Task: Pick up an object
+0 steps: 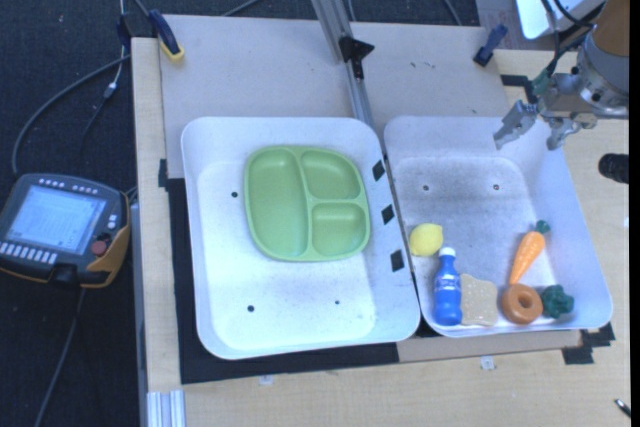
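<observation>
Claw [533, 128] hangs over far right corner of right bin [470, 190], fingers spread, nothing between them. Objects cluster well apart from claw, toward bin's near edge: carrot [527, 255] closest, donut [520, 303] and green piece [556, 300] beyond it; lemon [426, 238], blue bottle [447, 287], bread slice [478, 300] further left. Green divided plate [305, 203] in left bin [300, 315], far left of claw

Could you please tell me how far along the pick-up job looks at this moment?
Nothing looks done yet. The hand hangs open and holds nothing, above the far right corner of the right bin. The lemon, bottle, carrot and donut all lie at that bin's near end. Left to do: move over one, descend, grasp and lift.
</observation>
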`<state>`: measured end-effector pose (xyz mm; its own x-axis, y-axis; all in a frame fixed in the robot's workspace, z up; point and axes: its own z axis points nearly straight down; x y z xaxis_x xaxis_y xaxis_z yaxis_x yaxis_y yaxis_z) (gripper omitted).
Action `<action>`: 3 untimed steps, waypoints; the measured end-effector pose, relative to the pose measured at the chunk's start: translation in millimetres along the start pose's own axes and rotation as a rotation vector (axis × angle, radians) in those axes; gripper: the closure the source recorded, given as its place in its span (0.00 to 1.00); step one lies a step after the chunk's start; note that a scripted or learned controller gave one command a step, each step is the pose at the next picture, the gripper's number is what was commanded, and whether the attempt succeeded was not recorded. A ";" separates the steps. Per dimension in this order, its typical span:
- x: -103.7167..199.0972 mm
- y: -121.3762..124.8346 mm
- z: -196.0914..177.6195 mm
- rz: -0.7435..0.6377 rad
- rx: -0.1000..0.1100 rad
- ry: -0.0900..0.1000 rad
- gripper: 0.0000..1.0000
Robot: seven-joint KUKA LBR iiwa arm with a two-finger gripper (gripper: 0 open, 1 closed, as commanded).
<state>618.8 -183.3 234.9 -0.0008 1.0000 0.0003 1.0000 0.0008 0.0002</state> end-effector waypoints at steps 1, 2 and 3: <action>-8.0 0.2 58.9 0.001 0.006 0.001 0.00; 2.4 -1.0 114.4 0.000 0.005 0.002 0.00; 3.1 -1.1 151.6 0.000 0.004 0.001 0.00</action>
<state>617.8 -180.2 83.3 -0.0007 1.0000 0.0014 1.0000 0.0007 -0.0033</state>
